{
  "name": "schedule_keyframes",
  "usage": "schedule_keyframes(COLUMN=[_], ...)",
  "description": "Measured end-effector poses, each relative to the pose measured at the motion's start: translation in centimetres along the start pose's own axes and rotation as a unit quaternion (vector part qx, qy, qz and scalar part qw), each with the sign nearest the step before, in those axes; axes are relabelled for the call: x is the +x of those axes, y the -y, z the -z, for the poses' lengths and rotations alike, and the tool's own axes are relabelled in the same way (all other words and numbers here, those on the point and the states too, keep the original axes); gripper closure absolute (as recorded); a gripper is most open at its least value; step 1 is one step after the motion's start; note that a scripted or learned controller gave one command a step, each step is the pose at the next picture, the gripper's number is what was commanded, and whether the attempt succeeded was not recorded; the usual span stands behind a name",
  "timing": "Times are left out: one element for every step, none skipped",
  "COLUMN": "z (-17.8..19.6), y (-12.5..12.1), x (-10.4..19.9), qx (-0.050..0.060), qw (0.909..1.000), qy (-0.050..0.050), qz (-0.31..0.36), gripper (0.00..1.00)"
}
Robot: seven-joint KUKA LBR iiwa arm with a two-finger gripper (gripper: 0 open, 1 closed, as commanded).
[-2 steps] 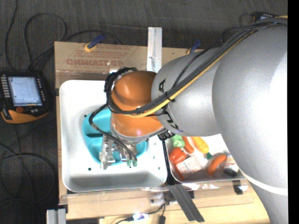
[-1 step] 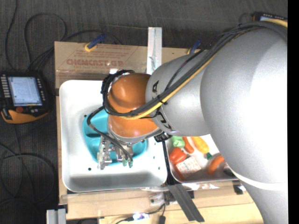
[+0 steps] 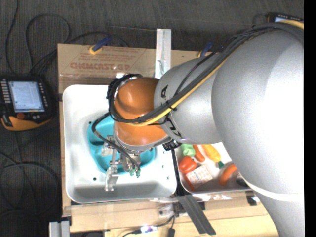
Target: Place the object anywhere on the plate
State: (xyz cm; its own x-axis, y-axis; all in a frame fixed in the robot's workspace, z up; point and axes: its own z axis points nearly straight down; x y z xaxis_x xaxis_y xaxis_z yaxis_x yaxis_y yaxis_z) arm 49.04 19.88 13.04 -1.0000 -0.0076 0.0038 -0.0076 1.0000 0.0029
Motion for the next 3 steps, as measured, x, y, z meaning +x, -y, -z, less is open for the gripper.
schedule_keyframes(z=[10.3,11.3,6.3], y=[12.2,12.1,5.3], x=[-2.1,-2.2,-1.8], qx=[0.003,0.002,0.002], qw=[0.994,0.9941,0.9871], qy=[0.001,0.002,0.002], qz=[0.109,0.108,0.16], gripper=[0.0,1.0,1.0])
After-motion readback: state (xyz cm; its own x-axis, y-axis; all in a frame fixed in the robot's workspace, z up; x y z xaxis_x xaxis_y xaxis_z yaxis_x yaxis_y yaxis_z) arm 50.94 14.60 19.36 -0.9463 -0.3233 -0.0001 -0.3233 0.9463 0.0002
